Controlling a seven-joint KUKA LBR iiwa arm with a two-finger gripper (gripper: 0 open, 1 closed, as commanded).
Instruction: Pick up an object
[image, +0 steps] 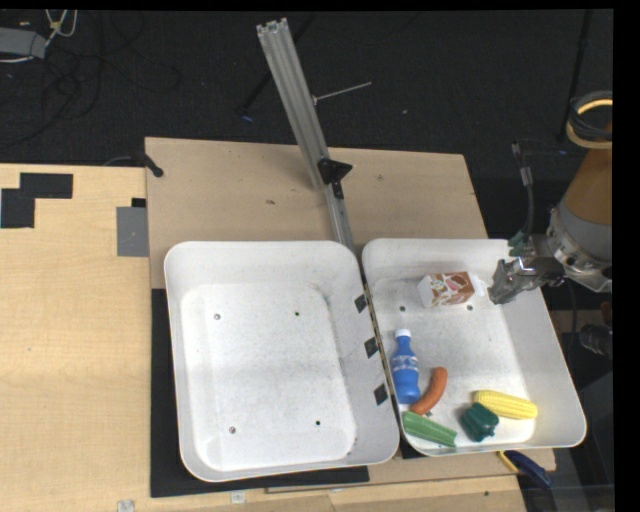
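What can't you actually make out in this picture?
- Whether the hand is open: too small and blurred.
- The arm beyond its wrist: cut off by the right edge.
- The print on the small packet: too small.
- The blue bottle label: too small.

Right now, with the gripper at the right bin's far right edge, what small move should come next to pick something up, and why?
Probably slide the gripper a little toward the bin's middle, over the small white-and-brown packet. It lies closest to the gripper and apart from the blue bottle and other toys, so the right white bin leaves room around it.
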